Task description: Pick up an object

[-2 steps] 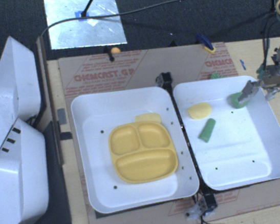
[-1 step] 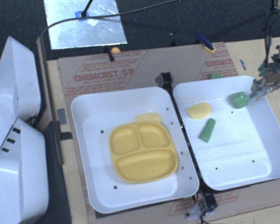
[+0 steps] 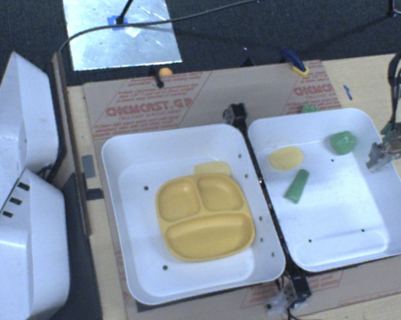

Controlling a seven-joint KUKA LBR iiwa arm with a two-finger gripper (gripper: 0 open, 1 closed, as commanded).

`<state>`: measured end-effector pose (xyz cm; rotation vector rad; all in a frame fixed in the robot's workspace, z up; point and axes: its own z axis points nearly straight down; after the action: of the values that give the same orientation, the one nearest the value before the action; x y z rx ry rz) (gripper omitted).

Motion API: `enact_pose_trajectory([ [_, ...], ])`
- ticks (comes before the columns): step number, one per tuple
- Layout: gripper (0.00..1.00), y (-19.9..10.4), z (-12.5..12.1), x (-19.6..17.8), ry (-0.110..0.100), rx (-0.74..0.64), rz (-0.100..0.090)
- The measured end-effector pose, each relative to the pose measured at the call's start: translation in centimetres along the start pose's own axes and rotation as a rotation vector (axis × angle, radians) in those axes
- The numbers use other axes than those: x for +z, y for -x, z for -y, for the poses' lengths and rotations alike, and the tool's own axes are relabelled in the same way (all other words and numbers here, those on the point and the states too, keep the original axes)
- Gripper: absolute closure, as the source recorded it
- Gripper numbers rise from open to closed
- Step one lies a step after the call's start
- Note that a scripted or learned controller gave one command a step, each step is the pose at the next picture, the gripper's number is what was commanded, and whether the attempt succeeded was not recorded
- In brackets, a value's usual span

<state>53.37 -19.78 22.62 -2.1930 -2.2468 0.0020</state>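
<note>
Three small objects lie in the right bin [image 3: 345, 242]: a pale yellow oval piece [image 3: 286, 158] near the upper left, a green cylinder [image 3: 297, 186] lying slantwise below it, and a green rounded block [image 3: 343, 142] near the upper right. My gripper [image 3: 379, 156] hangs at the bin's right rim, to the right of the green block and apart from it. Nothing shows between its fingers.
The left bin [image 3: 146, 274] holds a yellow divided tray [image 3: 205, 216] with a pale yellow flat piece [image 3: 212, 169] at its upper edge. White housings [image 3: 25, 202] stand at the far left. A metal plate [image 3: 119, 25] and cables lie beyond the bench.
</note>
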Motion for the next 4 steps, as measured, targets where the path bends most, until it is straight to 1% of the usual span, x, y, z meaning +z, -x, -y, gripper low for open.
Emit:
enact_pose_trajectory([
  [1, 1.00, -4.2, 2.0, 6.0, -0.002, 0.022, -0.001],
  [2, 1.00, -8.1, 3.9, 10.3, -0.001, 0.022, -0.001],
  [3, 1.00, -8.5, 4.4, 7.3, 0.005, 0.028, 0.001],
  [4, 1.00, -16.0, 2.8, 2.8, 0.007, 0.016, -0.001],
])
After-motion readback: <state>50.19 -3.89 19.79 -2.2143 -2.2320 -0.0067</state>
